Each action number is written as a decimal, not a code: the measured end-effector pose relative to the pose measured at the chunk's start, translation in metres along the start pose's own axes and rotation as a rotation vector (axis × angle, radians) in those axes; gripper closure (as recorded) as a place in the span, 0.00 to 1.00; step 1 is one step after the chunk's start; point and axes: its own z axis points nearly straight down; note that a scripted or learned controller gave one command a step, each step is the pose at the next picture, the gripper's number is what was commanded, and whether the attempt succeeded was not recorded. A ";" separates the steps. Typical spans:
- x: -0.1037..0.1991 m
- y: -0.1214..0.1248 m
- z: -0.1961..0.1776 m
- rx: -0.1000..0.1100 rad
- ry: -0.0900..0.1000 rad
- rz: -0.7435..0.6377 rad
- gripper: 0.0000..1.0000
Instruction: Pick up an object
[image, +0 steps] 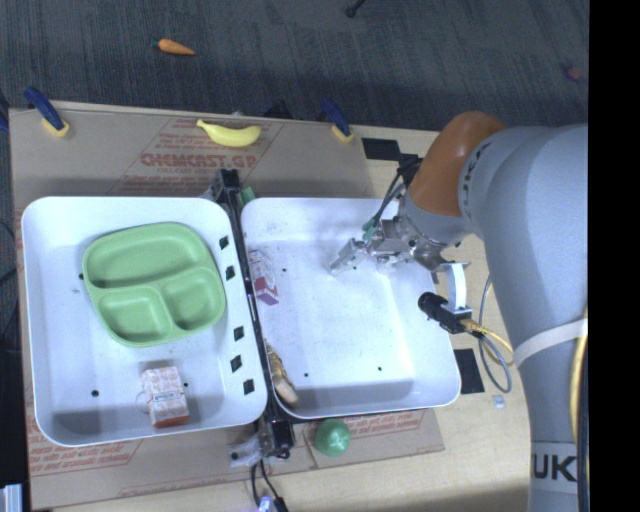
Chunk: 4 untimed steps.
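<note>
My gripper (345, 258) hangs low over the upper middle of the right bin (400, 385), above bare white floor. The nearest object is a small white and pink packet (263, 277) lying against that bin's left wall, well to the left of the gripper. A tan, peanut-like item (281, 384) lies in the bin's lower left corner. In the left bin (40, 330) rest a green divided plate (153, 280) and a small white and red carton (163, 394).
A yellow banana (230, 131) lies on the cardboard behind the bins, and a green ball (332, 436) sits in front of the right bin. Blue clamps (46, 110) hold the cardboard's back edge. An orange item (177, 46) lies on the floor beyond.
</note>
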 end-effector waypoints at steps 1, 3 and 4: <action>0.001 0.001 -0.011 -0.001 0.000 -0.003 1.00; 0.030 -0.063 -0.146 -0.003 0.000 0.001 0.00; 0.023 0.017 -0.047 0.001 0.000 -0.001 0.00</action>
